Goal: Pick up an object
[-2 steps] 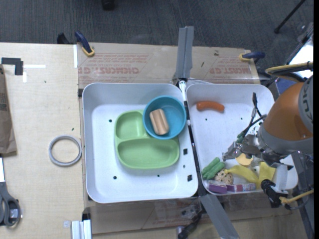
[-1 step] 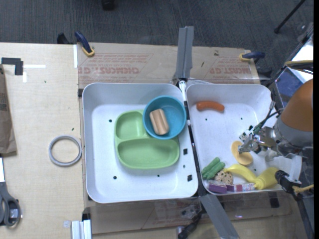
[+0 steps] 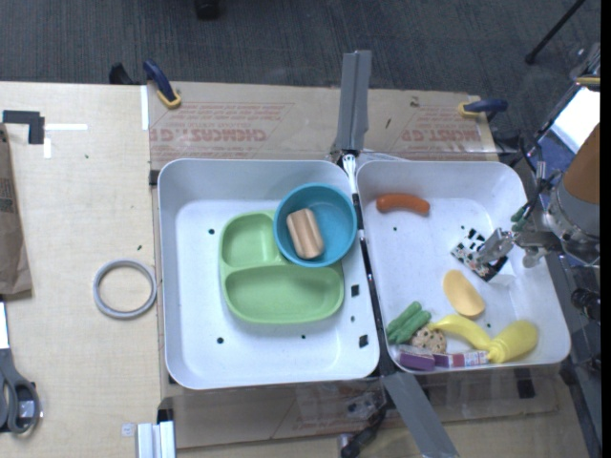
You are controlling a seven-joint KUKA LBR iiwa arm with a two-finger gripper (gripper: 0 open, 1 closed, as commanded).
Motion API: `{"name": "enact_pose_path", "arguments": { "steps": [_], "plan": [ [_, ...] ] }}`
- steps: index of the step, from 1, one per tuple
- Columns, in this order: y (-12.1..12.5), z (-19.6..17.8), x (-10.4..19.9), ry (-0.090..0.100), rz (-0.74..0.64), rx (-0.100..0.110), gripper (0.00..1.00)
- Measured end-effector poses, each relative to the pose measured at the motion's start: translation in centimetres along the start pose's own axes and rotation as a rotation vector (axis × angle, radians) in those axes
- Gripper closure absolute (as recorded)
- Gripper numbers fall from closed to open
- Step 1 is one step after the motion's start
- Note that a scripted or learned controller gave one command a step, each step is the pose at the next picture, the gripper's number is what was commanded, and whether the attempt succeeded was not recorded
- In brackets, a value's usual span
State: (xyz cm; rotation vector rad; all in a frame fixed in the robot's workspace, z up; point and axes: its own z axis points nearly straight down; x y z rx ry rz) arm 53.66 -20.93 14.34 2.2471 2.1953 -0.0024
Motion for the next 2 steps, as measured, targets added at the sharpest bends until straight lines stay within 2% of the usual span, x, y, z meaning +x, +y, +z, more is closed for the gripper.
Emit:
{"name": "enact_pose_path", "arguments": {
  "steps": [1,2],
  "plan": [
    [3.1,5.1,3.8,0.000,-0.208,-0.001,0.00],
    [3.2,4.1,3.7,-0.003,-0.209,-0.004,1.00]
  ]
}}
